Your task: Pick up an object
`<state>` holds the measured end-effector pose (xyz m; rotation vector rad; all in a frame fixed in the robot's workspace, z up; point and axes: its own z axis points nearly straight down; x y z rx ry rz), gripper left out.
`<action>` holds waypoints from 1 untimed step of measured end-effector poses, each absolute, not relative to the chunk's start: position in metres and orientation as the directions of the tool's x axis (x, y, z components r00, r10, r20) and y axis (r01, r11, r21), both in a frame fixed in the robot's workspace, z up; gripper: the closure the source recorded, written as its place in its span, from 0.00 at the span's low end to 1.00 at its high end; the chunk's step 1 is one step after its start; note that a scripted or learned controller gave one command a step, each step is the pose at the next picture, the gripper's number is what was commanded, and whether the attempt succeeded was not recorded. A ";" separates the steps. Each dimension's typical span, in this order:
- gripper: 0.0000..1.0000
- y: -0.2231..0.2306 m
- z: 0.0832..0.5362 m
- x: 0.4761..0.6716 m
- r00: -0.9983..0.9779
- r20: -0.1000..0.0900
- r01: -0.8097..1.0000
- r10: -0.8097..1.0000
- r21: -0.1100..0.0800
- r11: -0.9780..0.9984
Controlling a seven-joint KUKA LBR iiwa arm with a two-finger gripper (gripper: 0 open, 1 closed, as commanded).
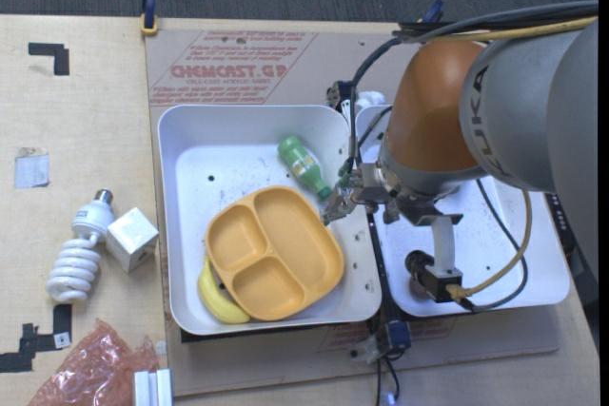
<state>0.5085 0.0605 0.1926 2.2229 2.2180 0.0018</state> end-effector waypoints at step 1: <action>0.00 0.036 0.192 0.583 0.002 -0.001 1.000 1.000 0.001 -0.002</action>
